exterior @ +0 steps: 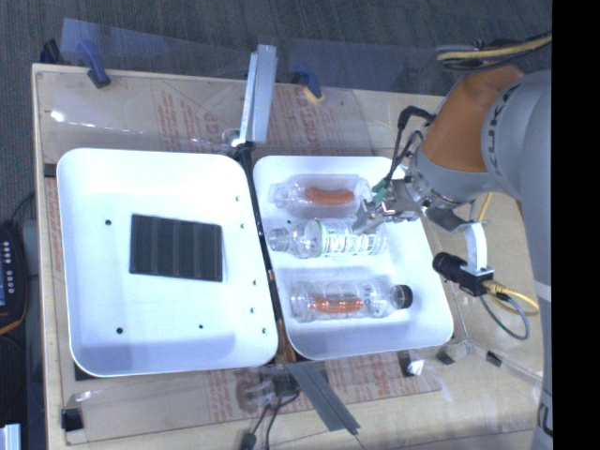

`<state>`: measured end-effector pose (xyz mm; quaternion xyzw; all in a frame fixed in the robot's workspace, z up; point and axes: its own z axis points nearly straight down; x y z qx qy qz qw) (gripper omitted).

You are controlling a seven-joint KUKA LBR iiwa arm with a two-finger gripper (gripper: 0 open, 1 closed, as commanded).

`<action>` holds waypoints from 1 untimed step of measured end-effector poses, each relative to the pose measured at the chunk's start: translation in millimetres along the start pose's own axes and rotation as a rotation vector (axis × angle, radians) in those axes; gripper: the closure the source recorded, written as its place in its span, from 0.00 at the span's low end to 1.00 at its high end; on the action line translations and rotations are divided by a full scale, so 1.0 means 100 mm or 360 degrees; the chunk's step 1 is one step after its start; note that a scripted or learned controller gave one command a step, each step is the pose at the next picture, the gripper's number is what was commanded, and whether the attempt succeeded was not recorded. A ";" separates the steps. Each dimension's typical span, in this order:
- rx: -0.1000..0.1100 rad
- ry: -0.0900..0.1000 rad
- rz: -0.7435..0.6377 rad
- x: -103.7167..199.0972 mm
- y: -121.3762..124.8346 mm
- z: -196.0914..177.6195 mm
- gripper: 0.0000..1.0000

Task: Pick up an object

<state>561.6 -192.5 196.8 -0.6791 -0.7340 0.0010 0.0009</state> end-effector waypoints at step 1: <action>0.0000 0.0001 0.0001 0.00 0.00 0.00 0.00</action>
